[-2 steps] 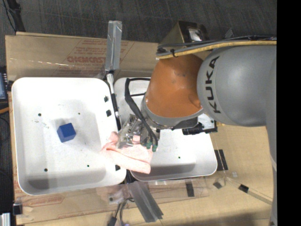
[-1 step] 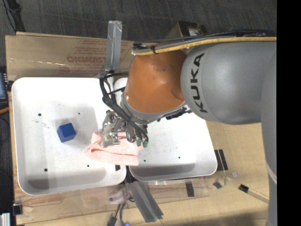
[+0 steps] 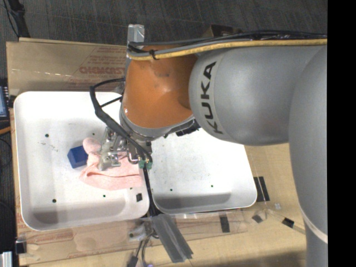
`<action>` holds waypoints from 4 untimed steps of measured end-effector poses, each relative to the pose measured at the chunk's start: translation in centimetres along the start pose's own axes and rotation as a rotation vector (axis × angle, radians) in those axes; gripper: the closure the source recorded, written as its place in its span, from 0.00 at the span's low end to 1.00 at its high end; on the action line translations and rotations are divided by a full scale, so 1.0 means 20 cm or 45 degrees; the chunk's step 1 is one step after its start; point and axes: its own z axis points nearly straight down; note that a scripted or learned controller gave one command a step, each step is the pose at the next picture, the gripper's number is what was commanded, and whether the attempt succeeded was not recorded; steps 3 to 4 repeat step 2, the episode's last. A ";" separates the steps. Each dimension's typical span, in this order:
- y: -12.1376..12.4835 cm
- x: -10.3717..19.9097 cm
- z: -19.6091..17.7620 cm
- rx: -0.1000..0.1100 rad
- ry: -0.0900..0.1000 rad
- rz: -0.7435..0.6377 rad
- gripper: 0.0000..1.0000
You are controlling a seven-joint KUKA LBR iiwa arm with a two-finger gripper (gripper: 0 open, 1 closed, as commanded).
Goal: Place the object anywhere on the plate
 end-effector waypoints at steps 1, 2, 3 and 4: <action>0.25 -0.07 0.01 0.000 -0.001 0.001 1.00; 0.25 -0.07 0.01 0.000 -0.002 0.002 0.00; 0.25 -0.07 0.01 0.000 -0.002 0.002 0.00; 0.25 -0.07 0.01 0.000 -0.002 0.002 0.00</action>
